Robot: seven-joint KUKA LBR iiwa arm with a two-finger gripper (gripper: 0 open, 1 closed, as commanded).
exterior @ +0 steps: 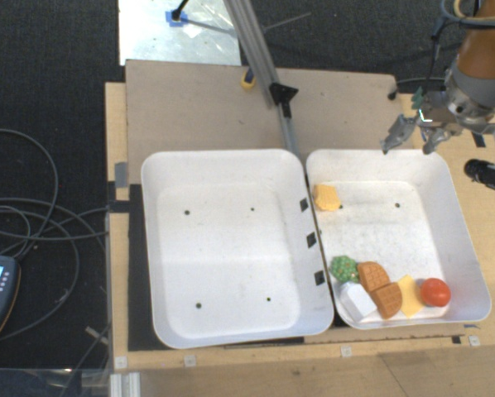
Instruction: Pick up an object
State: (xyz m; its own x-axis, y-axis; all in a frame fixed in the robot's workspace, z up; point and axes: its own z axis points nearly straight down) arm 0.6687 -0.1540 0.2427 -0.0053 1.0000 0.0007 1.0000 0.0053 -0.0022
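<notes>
I see the left shallow white plastic bin (pixel 231 246) bare of objects. In the right white bin (pixel 458 222), a small yellow-orange block (pixel 327 197) sits at the far left corner. Along the near edge lie a green leafy toy (pixel 343 267), two brown bread-like pieces (pixel 380 286), what may be a white block (pixel 357 301), a pale yellow wedge (pixel 410 295) and a red tomato-like ball (pixel 435 292). Above the far right rim hangs the two-finger gripper (pixel 410 137), its fingers spread apart, clasping nothing.
</notes>
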